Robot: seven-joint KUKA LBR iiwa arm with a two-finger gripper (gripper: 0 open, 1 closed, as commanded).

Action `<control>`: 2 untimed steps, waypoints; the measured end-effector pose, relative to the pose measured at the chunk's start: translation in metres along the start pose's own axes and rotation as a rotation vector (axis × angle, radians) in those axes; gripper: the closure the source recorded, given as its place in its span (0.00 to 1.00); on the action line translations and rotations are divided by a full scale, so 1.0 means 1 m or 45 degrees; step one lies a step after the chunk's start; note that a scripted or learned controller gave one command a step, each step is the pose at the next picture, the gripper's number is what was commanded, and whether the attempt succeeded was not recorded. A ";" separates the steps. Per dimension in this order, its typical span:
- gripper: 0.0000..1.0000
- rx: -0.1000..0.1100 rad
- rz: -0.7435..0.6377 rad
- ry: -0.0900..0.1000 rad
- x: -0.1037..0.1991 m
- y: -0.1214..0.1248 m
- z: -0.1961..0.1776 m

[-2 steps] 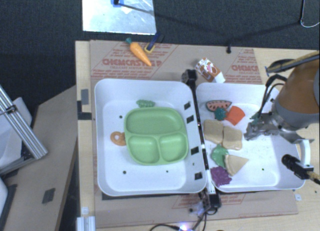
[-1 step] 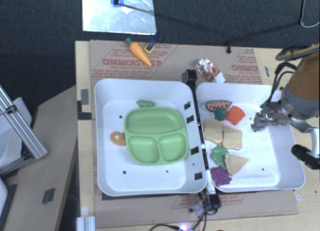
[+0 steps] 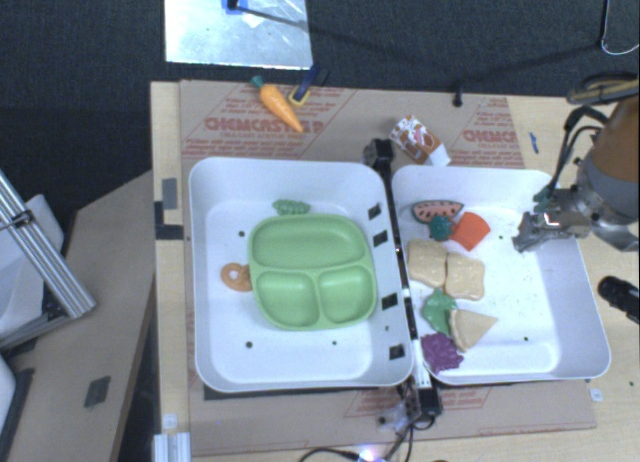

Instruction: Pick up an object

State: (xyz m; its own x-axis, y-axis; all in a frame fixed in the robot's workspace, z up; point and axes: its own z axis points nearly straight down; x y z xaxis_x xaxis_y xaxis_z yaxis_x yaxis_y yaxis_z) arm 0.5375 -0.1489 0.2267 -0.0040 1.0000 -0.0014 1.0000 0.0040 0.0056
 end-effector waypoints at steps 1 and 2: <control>1.00 0.003 -0.009 0.004 0.059 0.016 -0.007; 1.00 0.006 -0.008 0.004 0.115 0.023 0.005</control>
State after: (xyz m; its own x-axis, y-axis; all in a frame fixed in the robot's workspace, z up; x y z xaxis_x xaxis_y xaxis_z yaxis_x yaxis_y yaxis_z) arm 0.5604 -0.0336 0.2218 -0.0103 0.9999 0.0021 0.9999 0.0103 0.0007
